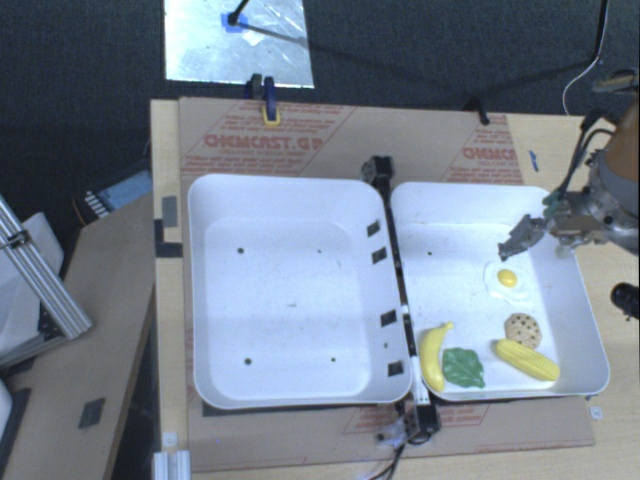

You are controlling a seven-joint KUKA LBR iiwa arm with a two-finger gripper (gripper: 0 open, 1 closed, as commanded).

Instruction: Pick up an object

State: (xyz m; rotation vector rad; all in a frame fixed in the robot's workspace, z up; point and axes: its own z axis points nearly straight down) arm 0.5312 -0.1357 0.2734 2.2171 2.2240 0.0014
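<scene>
You will find the end effector point(519, 240) over the right bin point(572, 286), near its far right side, reached in from the right. Its dark fingers point down and to the left; whether they are spread or closed cannot be told from this view, and nothing is seen between them.

Just below the end effector, on the bin floor, lies a toy fried egg point(506, 279), white with a yellow yolk. Whether the tips touch it cannot be told.

Further toward you from the end effector sits a cookie point(522, 328), and just beyond that a corn cob point(527, 360). Nearer the bin's front left corner, well apart from the end effector, a banana point(432, 354) lies beside a green leaf point(463, 368), the two touching.

To the end effector's left, past the divider, stands the left bin point(210, 268) on the tabletop point(260, 133)
</scene>
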